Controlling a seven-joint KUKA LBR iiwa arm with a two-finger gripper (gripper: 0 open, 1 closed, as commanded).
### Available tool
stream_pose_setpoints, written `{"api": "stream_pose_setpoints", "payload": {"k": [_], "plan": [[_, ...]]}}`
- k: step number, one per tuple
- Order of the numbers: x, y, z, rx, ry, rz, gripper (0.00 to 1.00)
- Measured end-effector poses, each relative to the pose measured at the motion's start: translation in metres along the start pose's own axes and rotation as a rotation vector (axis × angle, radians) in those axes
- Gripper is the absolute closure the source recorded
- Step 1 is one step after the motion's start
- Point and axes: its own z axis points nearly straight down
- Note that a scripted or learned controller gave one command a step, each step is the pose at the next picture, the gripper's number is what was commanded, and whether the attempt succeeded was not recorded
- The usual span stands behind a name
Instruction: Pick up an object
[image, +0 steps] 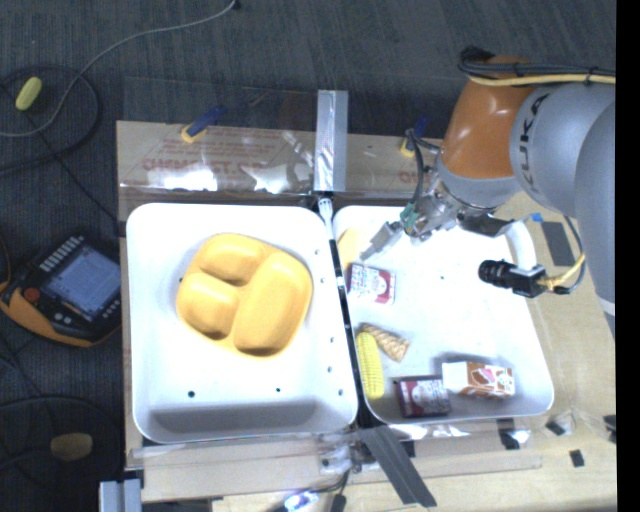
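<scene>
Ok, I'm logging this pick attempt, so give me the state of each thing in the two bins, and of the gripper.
yellow bread-shaped object: lying alone in the left bin.
small red-and-white packet: flat in the right bin, below the gripper.
corn cob: lying along the right bin's left wall.
tan wedge: beside the corn cob.
dark red box: lying flat, near the front.
orange-and-white carton: on its side, against the dark red box.
gripper: above the right bin, holding nothing.

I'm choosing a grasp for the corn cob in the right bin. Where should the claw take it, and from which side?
Grip the corn cob across its middle, coming straight down from above. It lies flat and long, running along the bin's left wall, so the fingers would likely close best across its narrow width. The wall leaves little room on that side, and a wedge-shaped snack crowds its upper right.
</scene>
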Motion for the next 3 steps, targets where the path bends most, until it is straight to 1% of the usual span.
{"api": "stream_pose_setpoints", "payload": {"k": [1,2,3], "plan": [[-0.027,-0.011,0.08,-0.019,-0.008,0.017,0.0],[-0.031,-0.012,0.085,-0.023,0.0,0.095,0.0],[-0.02,0.006,0.0,0.002,-0.001,0.26,0.0]]}}
